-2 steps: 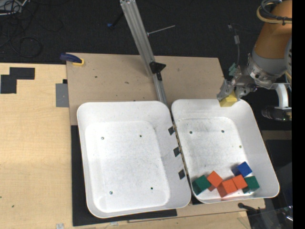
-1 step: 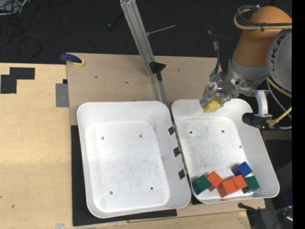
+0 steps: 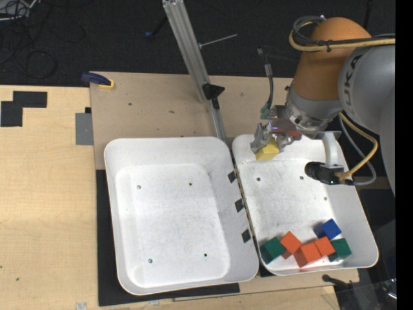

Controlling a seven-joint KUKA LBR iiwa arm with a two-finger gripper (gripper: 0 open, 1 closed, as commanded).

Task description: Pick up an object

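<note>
Landmark taken: the right bin (image 3: 361,228).

At its near edge, a cluster of blocks (image 3: 308,245) is seen, well apart from the hand: green, orange and blue pieces, touching or just beside one another.

Mid bin: bare floor, speckled.

At its far-left corner, a yellow block (image 3: 267,150) is seen directly beneath the hand (image 3: 271,136), touching or very nearly touching the fingertips. The block appears tilted, one corner low. No long axis can be made out.

Hand state: cannot be told; whether the block is gripped or merely lies under the hand is not resolved.

The left bin (image 3: 129,173) lies beside the landmark.
</note>
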